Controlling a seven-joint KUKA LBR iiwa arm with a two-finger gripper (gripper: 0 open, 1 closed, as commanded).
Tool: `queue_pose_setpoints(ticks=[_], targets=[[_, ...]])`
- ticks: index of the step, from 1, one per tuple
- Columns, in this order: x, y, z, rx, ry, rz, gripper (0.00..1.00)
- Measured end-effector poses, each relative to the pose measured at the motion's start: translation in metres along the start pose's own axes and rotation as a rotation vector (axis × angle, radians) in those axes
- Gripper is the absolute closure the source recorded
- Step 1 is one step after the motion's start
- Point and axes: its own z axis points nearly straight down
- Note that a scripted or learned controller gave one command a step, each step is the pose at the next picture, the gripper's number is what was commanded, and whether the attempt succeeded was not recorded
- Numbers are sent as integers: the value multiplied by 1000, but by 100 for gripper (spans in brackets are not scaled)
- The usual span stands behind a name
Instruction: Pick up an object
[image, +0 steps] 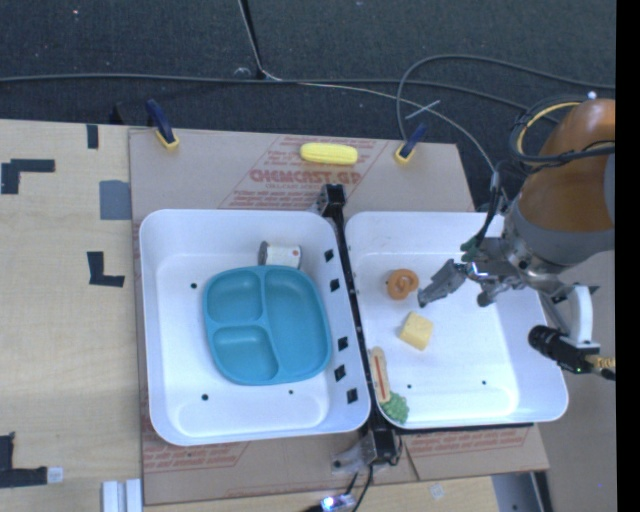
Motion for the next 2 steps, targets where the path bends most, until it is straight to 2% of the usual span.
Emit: queue_pose_setpoints(ticks=[1,2], targets=[[0,2,-7,-13,-1,-4,0],[1,4,37,-10,-2,-3,0]])
